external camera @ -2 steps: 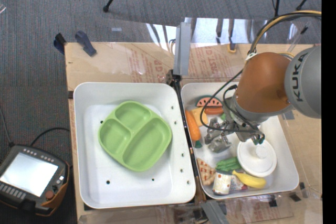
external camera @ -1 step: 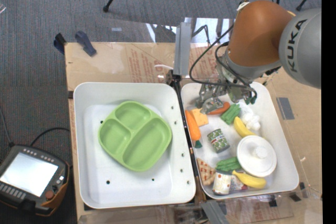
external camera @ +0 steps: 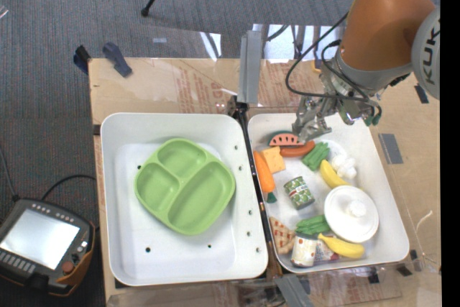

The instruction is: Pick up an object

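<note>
Carrot (external camera: 264,172) lengthwise, tip down-right

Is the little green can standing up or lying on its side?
Lying on its side. The can shows its long labelled side on the floor of the right bin, among the toy food.

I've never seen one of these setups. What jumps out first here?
Probably the big orange band of the arm at upper right, its gripper hanging over the right bin, which is crowded with toy food. The left bin holds a bright green divided plate.
</note>
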`<state>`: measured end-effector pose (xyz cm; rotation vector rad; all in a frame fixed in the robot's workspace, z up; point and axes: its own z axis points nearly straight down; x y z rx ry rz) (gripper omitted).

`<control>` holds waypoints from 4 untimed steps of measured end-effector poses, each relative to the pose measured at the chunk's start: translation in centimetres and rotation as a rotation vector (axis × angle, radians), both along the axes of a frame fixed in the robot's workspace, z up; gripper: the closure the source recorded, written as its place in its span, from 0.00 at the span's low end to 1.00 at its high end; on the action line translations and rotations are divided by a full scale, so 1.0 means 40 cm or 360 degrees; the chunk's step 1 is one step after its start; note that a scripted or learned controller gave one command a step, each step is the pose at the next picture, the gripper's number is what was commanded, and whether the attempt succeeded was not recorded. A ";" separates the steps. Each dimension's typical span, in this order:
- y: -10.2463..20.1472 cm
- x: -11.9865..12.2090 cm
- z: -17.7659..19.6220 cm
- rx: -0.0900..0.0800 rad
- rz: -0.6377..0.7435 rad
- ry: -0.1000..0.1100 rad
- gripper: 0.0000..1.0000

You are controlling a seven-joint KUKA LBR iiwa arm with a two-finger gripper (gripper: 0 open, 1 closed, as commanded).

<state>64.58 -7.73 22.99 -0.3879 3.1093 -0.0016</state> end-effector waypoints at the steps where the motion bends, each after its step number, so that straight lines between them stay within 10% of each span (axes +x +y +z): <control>1: -0.281 -0.002 0.099 -0.0003 0.0479 0.0002 1.00; 2: -0.300 -0.098 -0.360 0.0011 0.0958 0.0022 1.00; 3: -0.303 -0.091 -0.348 0.0001 0.0957 0.0009 0.00; 4: -0.129 -0.177 -0.357 0.0004 0.0984 0.0010 0.00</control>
